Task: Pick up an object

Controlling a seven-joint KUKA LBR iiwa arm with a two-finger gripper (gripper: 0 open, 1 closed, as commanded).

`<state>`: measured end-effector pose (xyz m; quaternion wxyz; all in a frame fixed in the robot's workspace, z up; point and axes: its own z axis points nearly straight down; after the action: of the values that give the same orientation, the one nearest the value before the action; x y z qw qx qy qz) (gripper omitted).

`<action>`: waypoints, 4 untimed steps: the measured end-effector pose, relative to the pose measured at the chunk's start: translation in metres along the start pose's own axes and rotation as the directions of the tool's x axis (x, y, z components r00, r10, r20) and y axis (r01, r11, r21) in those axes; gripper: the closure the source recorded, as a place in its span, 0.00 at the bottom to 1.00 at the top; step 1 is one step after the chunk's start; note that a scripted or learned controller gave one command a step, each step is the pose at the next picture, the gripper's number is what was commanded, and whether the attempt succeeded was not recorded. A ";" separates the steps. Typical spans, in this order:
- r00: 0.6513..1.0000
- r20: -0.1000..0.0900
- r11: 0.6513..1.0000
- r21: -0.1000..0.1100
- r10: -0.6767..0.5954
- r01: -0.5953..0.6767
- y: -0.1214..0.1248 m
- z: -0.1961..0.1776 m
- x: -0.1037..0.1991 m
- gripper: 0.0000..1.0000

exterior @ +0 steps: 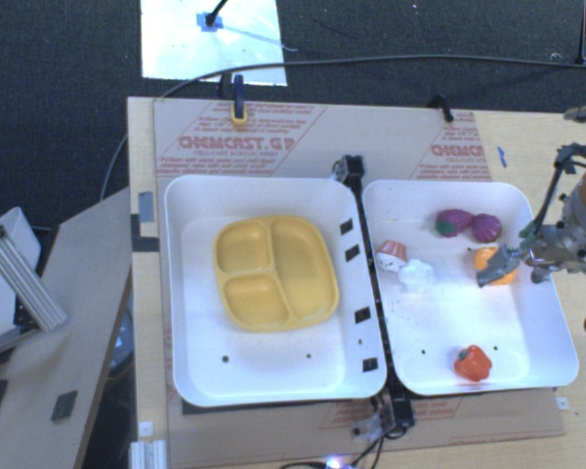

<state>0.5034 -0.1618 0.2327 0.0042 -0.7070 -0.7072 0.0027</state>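
The gripper (505, 265), fingers hard to make out, hangs over the roundish orange piece (490, 259) at the right bin's (552, 345) far right, its long axis impossible to judge

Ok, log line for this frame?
gripper over right white bin | at small orange object | no visible grasp | yellow divided plate left bin

Yellow tray (273, 270); white bins (190, 291); purple toys (453, 223); red-orange pepper (474, 362).
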 end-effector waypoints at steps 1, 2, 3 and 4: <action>1.000 0.002 1.000 -0.011 -0.003 0.003 0.002 -0.006 0.000 0.00; 1.000 0.001 1.000 -0.007 -0.002 0.002 -0.003 0.046 0.010 0.00; 1.000 0.001 1.000 -0.007 -0.001 0.001 -0.011 0.095 0.014 0.00; 1.000 0.001 1.000 -0.007 0.000 0.000 -0.011 0.147 0.015 0.00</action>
<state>0.4910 -0.1468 0.0854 0.0015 -0.7069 -0.7073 0.0005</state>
